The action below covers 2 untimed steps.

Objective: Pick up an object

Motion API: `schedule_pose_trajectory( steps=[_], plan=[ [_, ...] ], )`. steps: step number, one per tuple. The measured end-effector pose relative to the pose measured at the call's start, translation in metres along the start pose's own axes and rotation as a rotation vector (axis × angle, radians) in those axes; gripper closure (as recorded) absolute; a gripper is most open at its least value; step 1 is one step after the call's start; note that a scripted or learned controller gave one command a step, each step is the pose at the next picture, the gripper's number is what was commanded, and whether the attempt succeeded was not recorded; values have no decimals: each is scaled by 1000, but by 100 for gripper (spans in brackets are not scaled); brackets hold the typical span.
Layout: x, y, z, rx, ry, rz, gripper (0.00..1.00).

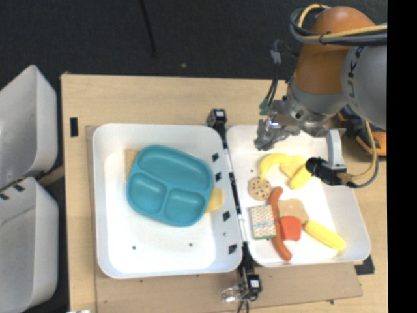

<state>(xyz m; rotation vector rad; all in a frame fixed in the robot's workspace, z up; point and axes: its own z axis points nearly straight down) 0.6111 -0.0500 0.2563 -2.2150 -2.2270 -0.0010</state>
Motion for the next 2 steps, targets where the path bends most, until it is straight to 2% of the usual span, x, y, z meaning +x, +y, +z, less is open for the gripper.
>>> schedule_pose_trajectory(
  steps=[2],
  plan=[
    [67,-74,5,2,0,1,100]
  ],
)
